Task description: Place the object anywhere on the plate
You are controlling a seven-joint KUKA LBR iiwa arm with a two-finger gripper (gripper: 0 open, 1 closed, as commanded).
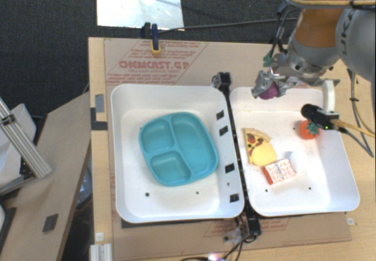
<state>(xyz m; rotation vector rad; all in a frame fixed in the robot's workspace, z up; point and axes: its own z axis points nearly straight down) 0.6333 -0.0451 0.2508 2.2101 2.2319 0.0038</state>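
A teal plate (176,148) with three compartments lies in the left bin (126,136). My gripper (265,88) hangs over the far left corner of the right bin (341,189), well right of the plate. A small purple object (269,93) shows between its fingers, lifted above the bin floor, and the gripper is shut on it. The wrist and arm hide the top of the object.
In the right bin lie a toy pizza slice (255,137), a yellow rounded piece (264,153), a red and white box (278,171) and an orange-red fruit with a green top (308,129). A black divider (230,148) runs between the bins.
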